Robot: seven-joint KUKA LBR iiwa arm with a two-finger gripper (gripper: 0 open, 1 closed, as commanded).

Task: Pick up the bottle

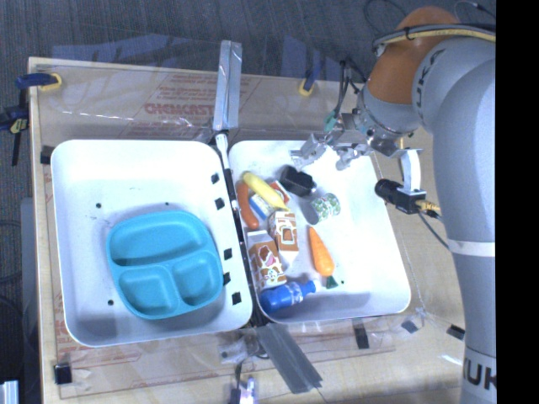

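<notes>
A: Where does the bottle (286, 296) lie?

B: It lies on its side at the near edge of the right bin (383, 263), close to the wall that divides the two bins. It is blue with a white band toward its neck, and the neck points right, toward the carrot (320, 254).

A: What sits around it?

B: A small printed carton (269, 264) touches it on the far side, and a second carton (285, 230) lies just beyond that one. The carrot lies beside these, slanting toward the near right. Farther back are a banana (264, 190) across an orange-red piece (247, 206) against the divider, a black block (297, 180), and a clear round item with green inside (325, 205).

A: And the pincer?

B: The pincer (330, 151) hangs over the far edge of the right bin, well apart from the bottle. Its two fingers stand spread, with nothing between them. The grey arm (459, 141) with its orange band comes in from the right.

A: The other bin?

B: The left bin (84, 183) holds a blue divided plate (164, 263) with three compartments. Both bins rest on the tabletop (126, 91), which is covered with a clear printed sheet.
</notes>
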